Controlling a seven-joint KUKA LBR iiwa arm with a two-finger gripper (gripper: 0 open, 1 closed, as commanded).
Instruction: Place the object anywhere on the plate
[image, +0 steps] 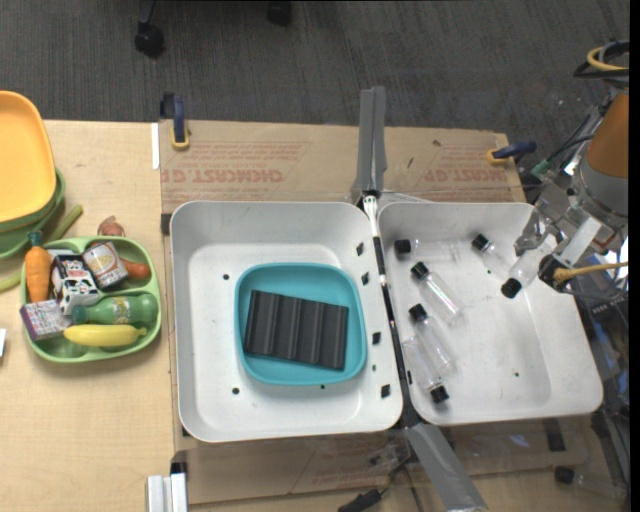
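So the left white bin (200, 390) has a teal square plastic plate (300, 372) sitting pretty much dead centre, and on that plate lies a dark grey ribbed rectangular block (297, 327), flat, tilted just a touch clockwise. It covers most of the plate's middle, with teal rim showing all around it.

The right white bin (530, 380) holds a bunch of clear plastic vials with black caps. One vial (432, 291) lies at about 10 o'clock from the bin's centre, another vial (431, 356) stretches down toward 7 o'clock near the left wall, and there are loose black caps (403, 245) up around 11 and 12 o'clock.

The grey arm with its orange band (610, 150) comes in at 3 o'clock of the view. Its gripper (535, 245) hangs over the upper right part of the right bin, around 2 o'clock from that bin's centre. A clear vial with a black cap (517, 276) sits right under the gripper, angled down to the left, but it's honestly impossible to tell whether the jaws are spread or pinching it.

Off at 9 o'clock of the view there's a green divided tray (150, 335) of toy food on the wooden table (80, 440), with a yellow plate (25, 150) above it.
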